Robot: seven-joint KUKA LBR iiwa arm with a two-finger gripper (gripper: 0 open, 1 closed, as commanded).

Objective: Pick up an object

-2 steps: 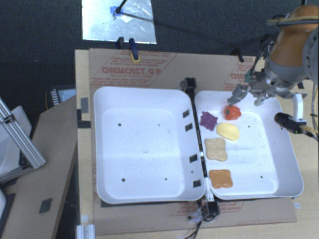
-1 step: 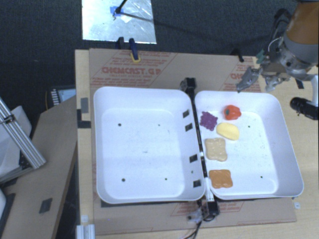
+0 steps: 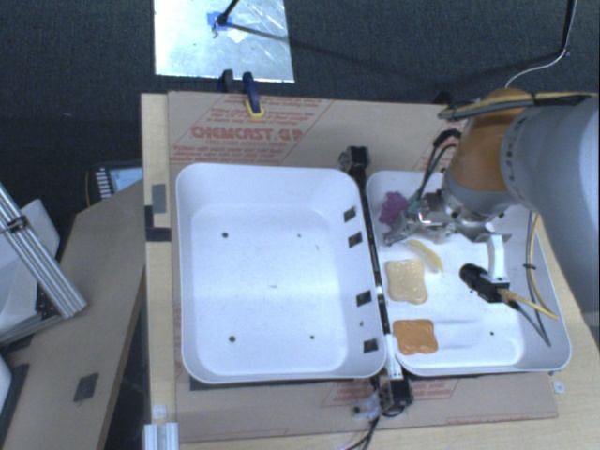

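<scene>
gripper sits just beside purple object, twd the yellow strip; can't tell its state.

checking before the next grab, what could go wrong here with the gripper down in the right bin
1. The gripper sits low between the purple object and the pale yellow strip; closing here might catch neither, or nudge both.
2. The tan slice and orange square look flat, so fingers could slide over them.
3. The items lie near the bin's left wall, which may block a finger.
</scene>
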